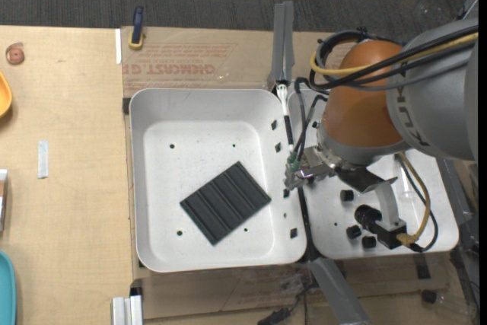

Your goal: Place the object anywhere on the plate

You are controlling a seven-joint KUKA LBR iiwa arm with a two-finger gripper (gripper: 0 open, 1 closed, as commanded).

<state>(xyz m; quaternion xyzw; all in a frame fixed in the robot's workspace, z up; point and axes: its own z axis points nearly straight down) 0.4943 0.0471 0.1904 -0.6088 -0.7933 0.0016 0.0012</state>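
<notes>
Overhead, the camera view shows the plate [226, 202], a dark ribbed slab, lying flat and askew in the lower middle of the left bin [152, 118], apart from all its walls. The arm [426, 95] reaches in from the right, its orange band [361, 106] above the right bin [441, 194]. The gripper [298, 170] sits low at the seam between the two bins, near the plate's right corner but not touching it. I cannot tell whether the gripper is wide, narrow or carrying anything. A greenish speck [292, 160] at its tip is too small to name, so where the object is remains uncertain. The step in hand looks like the carry across to the plate. To do it well, clear the left bin's rim first, then travel to above the slab's middle rather than its edge. Descend until the object rests on the ribs, and only then let go.
</notes>
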